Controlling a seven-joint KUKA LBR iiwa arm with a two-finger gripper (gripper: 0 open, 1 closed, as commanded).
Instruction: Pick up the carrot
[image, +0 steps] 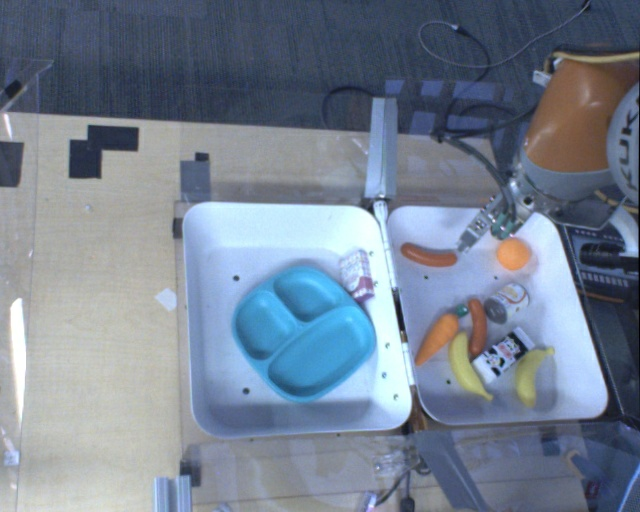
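Gripper (484, 229) poised over the back of the right bin (570, 300), reaching in from the upper right on the grey arm (580, 110) with its orange band. Nothing seen between the fingers; whether parted or closed cannot be told at this size. Just left of the tip, a reddish sausage (428, 256), lying crosswise near the back wall. Just right of the tip, a small orange ball-shaped fruit (513, 255), apart from the gripper.

Farther toward the front, near the bin's middle, the carrot (437, 337): orange, green top pointing up-right, tapered end pointing down-left, lying flat on the bin floor, well apart from the gripper. Beside its green top, a second red sausage (478, 326), standing roughly lengthwise. Below that, a yellow banana (466, 366), touching or nearly touching the carrot's lower side. To the right, a small black-and-white packet (503, 354), then another yellow banana (531, 372) near the front right corner. Above the packet, a small round grey-and-white object (505, 299), too small to identify.

In the left bin (200, 300), a blue divided plate (303, 332) with three compartments, tilted diagonally. At its upper right edge, a small crumpled wrapper (358, 274), close to the wall between the bins.
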